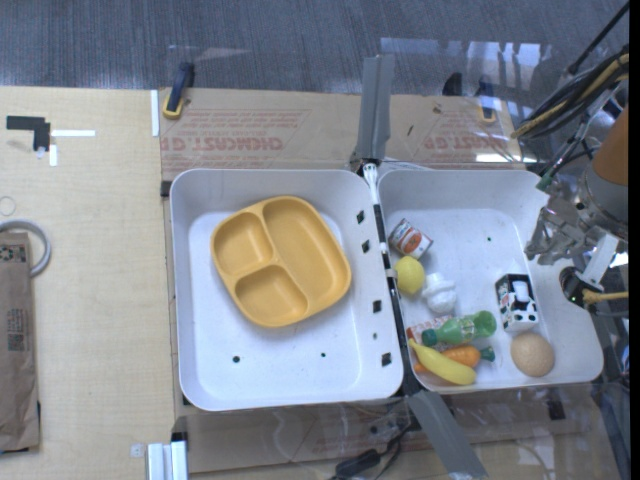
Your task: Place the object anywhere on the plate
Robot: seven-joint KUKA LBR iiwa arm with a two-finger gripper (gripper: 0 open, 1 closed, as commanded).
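Plate (281,260) is yellow w/ three compartments, sitting tilted in the left bin (195,368), and nothing is on it. So the placing isn't done. Which object is meant isn't said; all candidates are in the right bin (470,193): a small can (409,238) near the divider, a lemon (410,275) just below it, a white lumpy item (439,293) beside the lemon, a green bottle (466,326), a carrot (461,355) and a banana (444,365) bunched at the front-left corner, a black-and-white carton (516,302) and an egg (532,354) toward the right side.

Gripper (562,236) hangs at the right bin's right edge, above and right of the carton, apart from everything in the bin. Nothing seen between its fingers; whether they're open or closed I can't tell from this angle.

Progress, as a judgement: approx. at the start. Left to do: pick one item, carry across the divider, set down on the plate. Carton and egg are nearest the gripper. Tabletop (80,228) to the left has odd bits, not relevant.
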